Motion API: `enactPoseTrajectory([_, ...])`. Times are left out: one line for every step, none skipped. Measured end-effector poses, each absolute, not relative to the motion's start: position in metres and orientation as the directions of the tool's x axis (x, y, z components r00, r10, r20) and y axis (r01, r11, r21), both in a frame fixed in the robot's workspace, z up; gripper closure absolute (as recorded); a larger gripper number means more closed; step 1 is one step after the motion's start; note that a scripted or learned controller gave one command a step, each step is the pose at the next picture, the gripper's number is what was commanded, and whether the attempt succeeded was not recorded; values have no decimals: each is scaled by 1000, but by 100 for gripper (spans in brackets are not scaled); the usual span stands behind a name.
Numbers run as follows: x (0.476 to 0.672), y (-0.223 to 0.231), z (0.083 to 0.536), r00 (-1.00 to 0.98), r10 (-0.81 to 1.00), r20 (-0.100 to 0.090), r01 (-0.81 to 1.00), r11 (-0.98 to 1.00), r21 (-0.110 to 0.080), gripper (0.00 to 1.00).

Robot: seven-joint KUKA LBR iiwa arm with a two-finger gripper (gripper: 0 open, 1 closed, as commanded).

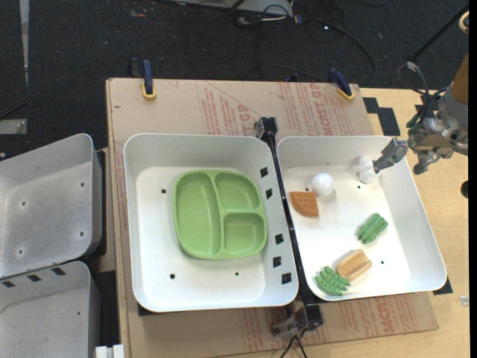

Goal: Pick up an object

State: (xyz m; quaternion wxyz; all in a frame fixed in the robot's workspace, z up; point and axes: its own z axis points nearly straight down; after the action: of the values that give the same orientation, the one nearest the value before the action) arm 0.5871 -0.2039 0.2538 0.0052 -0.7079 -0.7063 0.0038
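Nearest me, at the front of the right bin (428, 274), lie a green ridged piece (331, 281) and, touching it, a tan block (353, 265). Further back rest a green leafy piece (371, 227), an orange wedge (305, 203) and a white ball (323, 184). All lie on the bin floor, so I judge the pick not yet made. The left bin (141, 200) carries a green divided tray (220, 214). At the far right corner, the pincer (405, 155) hangs by the rim, one finger tip (390, 155) close to a small white lump (366, 169). I cannot tell how far the pincer is open; its far finger is blurred, and the arm is cut off at the edge.
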Motion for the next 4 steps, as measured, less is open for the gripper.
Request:
enactPoseTrajectory([590, -203, 262, -1, 1000, -1, 1000, 1, 0, 0])
enactPoseTrajectory([594, -211, 215, 1, 1000, -1, 1000, -1, -1, 0])
enactPoseTrajectory([603, -214, 168, 0, 1000, -1, 1000, 0, 0, 0])
enactPoseTrajectory([606, -205, 111, -2, 1000, 0, 1000, 2, 0, 0])
